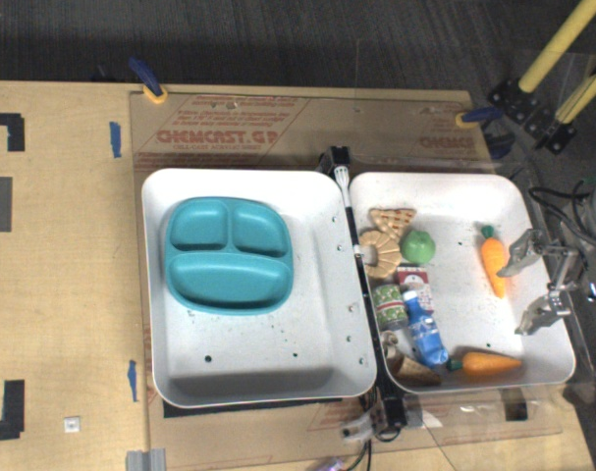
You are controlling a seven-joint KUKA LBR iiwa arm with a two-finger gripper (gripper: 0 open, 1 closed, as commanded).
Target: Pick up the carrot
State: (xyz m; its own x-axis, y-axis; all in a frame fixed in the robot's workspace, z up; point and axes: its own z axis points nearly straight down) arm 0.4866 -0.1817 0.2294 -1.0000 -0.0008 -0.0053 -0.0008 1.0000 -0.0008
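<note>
Carrot, lower (pixel 482 364) — lies along the bottom edge of the right bin (pixel 455 192), lower right of frame, long axis near level, green end to the left beside a blue bottle (pixel 426 334).

Claw (pixel 535 285) — right edge of frame, over the bin's right side; fingers spread wide, one above the other, nothing between them.

Carrot, upper (pixel 493 262) — just left of the claw's upper finger, long axis steep, green top uppermost. Judged the nearer target.

Teal tray (pixel 228 254) — left bin.

Writing — red print on cardboard (pixel 219 126) at upper centre, blurred; not legible with confidence.
</note>
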